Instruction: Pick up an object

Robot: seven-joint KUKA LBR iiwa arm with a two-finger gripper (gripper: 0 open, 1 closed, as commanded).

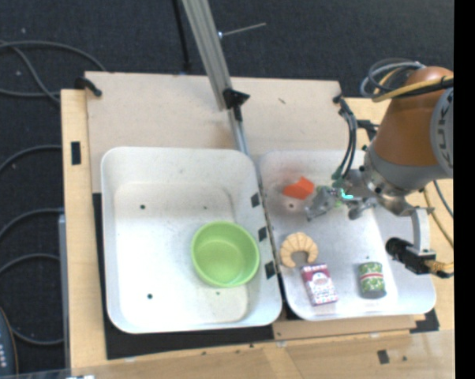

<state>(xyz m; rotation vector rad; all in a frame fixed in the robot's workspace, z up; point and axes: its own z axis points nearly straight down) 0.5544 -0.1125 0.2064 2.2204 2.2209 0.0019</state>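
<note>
From above, the bench [166, 113] holds two white bins side by side. The left bin [143, 188] has a green bowl [224, 253] in it, sitting toward the 4 o'clock corner of that bin, close to the wall shared with the other bin. The right bin [403, 287] holds four small things. An orange block [300, 188] lies near the top of the bin, at about 11 o'clock from the bin's middle. A croissant [299, 248] lies at about 8 o'clock, close to the left wall. Just below the croissant, at its 5 o'clock, is a red box [319, 283], lying flat near the bin's bottom edge. A green can [371, 279] lies to the right of the box, at 3 o'clock from it, and apart from it. The arm [411, 140] comes in from the right, with its orange part over the top right of this bin. The jaws [323, 203] hang over the bin, just beside the orange block at its 4 o'clock, and above the croissant at its 1 o'clock. I cannot tell if the jaws are spread or closed, and nothing can be seen between them. A grey metal pole [210, 46] slants down from the top to the place where the two bins meet. Black cables [16, 61] lie on the dark floor at the left.
</note>
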